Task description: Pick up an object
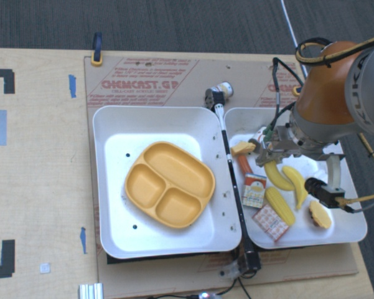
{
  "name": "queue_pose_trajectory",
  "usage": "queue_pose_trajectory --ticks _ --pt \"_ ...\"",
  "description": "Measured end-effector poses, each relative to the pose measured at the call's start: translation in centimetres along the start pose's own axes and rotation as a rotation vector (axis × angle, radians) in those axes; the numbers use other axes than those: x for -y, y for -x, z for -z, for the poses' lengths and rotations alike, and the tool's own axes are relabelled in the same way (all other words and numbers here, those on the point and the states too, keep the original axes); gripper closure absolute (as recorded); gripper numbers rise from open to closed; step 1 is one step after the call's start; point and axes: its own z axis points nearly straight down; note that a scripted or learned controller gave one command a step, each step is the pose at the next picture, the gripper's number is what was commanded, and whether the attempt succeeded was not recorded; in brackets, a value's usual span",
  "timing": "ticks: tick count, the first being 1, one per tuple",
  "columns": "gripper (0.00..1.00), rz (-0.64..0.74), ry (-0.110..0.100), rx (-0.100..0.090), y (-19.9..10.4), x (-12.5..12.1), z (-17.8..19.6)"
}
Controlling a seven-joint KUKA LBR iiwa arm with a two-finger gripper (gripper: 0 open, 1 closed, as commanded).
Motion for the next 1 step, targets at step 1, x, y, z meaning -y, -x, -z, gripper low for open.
queue_pose_trajectory --ticks 1 --pt "1.00 -0.002 -0.004 0.000 0.14 4.28 0.79"
